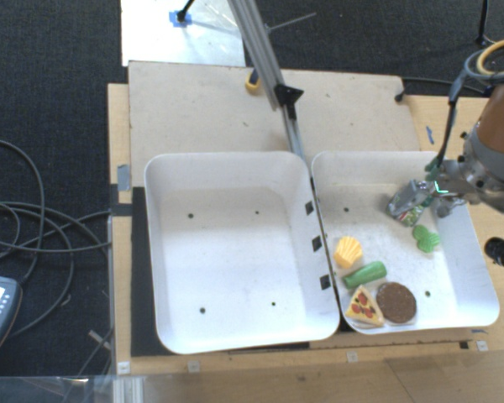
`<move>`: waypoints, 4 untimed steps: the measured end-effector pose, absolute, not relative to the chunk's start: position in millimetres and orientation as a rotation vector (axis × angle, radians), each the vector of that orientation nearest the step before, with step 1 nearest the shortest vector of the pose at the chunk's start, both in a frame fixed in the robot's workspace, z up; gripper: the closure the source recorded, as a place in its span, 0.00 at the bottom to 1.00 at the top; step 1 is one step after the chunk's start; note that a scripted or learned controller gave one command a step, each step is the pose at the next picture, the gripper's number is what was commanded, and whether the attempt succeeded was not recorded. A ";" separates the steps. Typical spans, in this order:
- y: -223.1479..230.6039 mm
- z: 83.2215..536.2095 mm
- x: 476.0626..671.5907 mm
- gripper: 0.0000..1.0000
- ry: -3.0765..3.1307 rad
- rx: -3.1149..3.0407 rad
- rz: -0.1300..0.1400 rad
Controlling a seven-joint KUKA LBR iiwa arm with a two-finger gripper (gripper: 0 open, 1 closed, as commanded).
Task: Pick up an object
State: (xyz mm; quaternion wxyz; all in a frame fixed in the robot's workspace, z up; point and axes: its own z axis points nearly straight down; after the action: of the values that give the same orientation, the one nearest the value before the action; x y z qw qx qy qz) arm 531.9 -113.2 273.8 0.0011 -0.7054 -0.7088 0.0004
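Two white bins side by side on bench. Landmark: right bin (479,250). Arm (496,133) w/ orange band reaches in over its right wall; gripper (410,203) sits above bin's upper-right area, fingers pointing left, w/ a green-and-white item just at the tips, unclear if gripped. Small green toy (427,240) just below gripper, near right wall. Near bin's left wall: yellow toy (348,251), green pickle-shaped toy (366,274) right below it. Front-left corner: pizza slice toy (365,306), brown round cookie-like toy (396,302) touching it on the right. Left bin (164,225) abuts right bin's left wall. Metal pole (260,44) slants up from the bins' back junction.
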 end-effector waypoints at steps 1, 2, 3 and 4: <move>-113.4 275.4 532.5 0.00 -2.226 -2.219 -0.002; -117.0 213.6 530.4 0.00 -2.219 -2.218 0.004; -118.9 167.4 521.9 0.00 -2.219 -2.218 0.003; -116.7 105.2 517.6 0.00 -2.218 -2.218 0.004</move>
State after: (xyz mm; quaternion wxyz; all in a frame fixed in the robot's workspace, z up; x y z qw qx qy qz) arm 517.6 -116.7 105.2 0.0025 -0.7071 -0.7071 0.0012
